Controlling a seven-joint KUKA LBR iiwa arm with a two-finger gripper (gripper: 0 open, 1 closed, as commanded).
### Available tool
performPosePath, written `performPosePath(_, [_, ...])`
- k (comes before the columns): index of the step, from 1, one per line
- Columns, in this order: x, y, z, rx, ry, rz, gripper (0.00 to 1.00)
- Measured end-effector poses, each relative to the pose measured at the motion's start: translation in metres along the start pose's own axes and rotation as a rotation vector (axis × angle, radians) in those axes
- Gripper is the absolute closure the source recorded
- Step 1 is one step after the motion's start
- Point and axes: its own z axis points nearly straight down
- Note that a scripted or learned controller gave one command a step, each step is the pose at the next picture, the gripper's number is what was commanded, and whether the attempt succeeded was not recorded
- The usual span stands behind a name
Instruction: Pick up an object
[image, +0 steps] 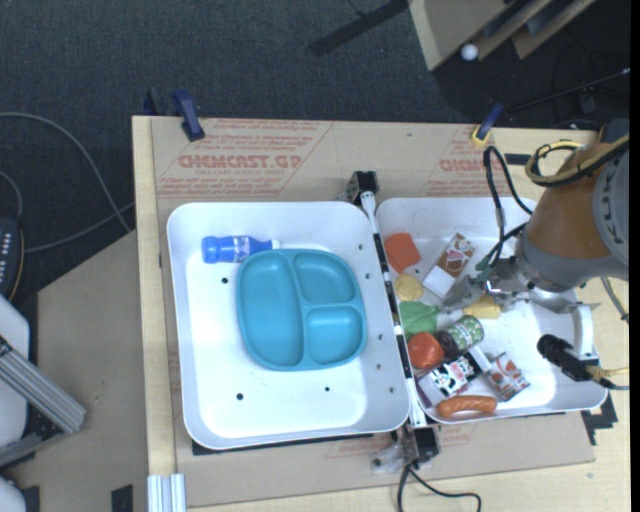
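Two white bins sit side by side on the surface (250, 160). The tool (478, 290) hangs low in the right bin (560, 400), over its clutter; whether it is open or closed cannot be told. A yellow item (486, 310) lies just under it, a green-labelled can (464, 331) just below-left, an orange block (402, 252) farther left. A blue divided plate (300, 306) and blue bottle (234, 247) rest in the left bin (200, 380).
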Motion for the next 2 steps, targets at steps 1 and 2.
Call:
performPosePath(1, [-0.0020, 0.0026, -0.0139, -0.009, -0.005, 0.002, 1.00])
performPosePath(2, [-0.0010, 0.0011, -0.0113, -0.004, -0.003, 0.001, 0.00])
